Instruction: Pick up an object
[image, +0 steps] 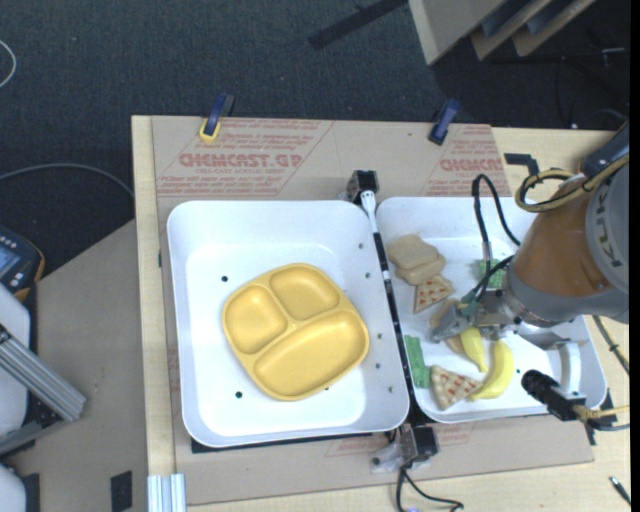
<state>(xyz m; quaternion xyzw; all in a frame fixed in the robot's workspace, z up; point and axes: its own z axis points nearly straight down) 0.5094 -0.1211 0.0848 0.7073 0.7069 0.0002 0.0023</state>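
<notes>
Gripper (452, 325) low in right bin (440, 405), touching banana (488, 365); finger state cannot be told. Pizza slices (433, 293) and bread (416, 257) nearby. Yellow tray (294, 329) in left bin (200, 400).

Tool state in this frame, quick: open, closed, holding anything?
Tool: low in the right bin by the bananas; open or closed cannot be told, and no object shows in its grip.

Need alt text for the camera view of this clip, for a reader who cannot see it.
The grey arm's pincer hovers low over a banana in the right bin, among pizza slices and a bread piece. The left bin holds a yellow divided plate.
</notes>
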